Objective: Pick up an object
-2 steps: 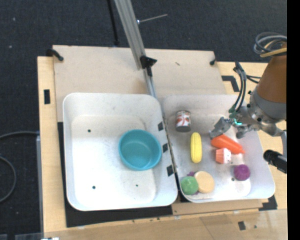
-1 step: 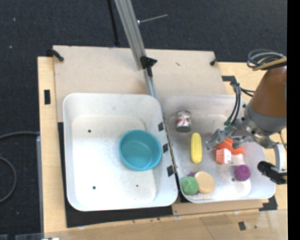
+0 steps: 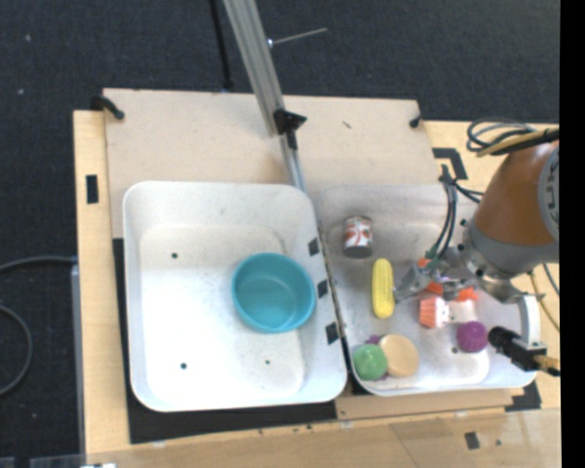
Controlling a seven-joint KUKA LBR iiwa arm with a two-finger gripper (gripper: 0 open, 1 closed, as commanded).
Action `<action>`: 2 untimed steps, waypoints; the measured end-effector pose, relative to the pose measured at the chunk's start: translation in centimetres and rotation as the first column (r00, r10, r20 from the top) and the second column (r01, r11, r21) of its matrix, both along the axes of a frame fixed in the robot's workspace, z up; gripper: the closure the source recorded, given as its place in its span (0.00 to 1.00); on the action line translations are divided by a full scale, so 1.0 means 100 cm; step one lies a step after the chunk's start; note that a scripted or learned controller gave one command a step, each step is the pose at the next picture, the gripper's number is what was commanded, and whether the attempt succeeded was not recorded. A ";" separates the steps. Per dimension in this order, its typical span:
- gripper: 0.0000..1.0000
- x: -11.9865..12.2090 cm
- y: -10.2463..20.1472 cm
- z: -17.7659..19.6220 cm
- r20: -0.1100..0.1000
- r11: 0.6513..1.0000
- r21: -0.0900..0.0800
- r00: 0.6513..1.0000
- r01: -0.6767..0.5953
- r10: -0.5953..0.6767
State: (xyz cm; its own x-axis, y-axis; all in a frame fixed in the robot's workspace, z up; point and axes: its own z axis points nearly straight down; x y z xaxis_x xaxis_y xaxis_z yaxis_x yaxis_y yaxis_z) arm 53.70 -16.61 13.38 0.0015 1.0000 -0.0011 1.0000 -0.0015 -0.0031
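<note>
You've got 2 white bins side by side. The left bin (image 3: 156,261) carries 1 blue bowl (image 3: 273,292), sitting upright near its right wall, well apart from the arm, so it isn't the likely pick here.

The right bin (image 3: 400,208) holds the clutter: a small red-and-white can (image 3: 357,234) near the top, a yellow corn cob (image 3: 381,288) lying lengthwise below it, a green ball (image 3: 370,361) and a tan round piece (image 3: 401,355) touching each other at the front wall, a purple ball (image 3: 471,336) to their right, and an orange-and-white block (image 3: 433,312) just beside the corn.

The arm reaches in from the right, wrist low over the right bin, and the gripper (image 3: 431,283) sits just above the orange-and-white block, between the corn and the purple ball. That placement reads as a descent onto the block, since it's the nearest piece under the tool. Whether the claw is released or clenched, you cannot tell: the tip is small and tangled with wires and red parts. Nothing is visibly between the tips, so don't log a grasp.

Judgement: the pick isn't done yet. Crowding is the risk; the corn and purple ball lie close enough to get nudged.
</note>
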 end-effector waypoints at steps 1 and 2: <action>0.00 0.000 -0.001 -0.035 0.002 1.000 0.000 1.000 0.001 -0.001; 1.00 0.001 -0.002 -0.022 0.009 1.000 -0.001 1.000 0.007 -0.007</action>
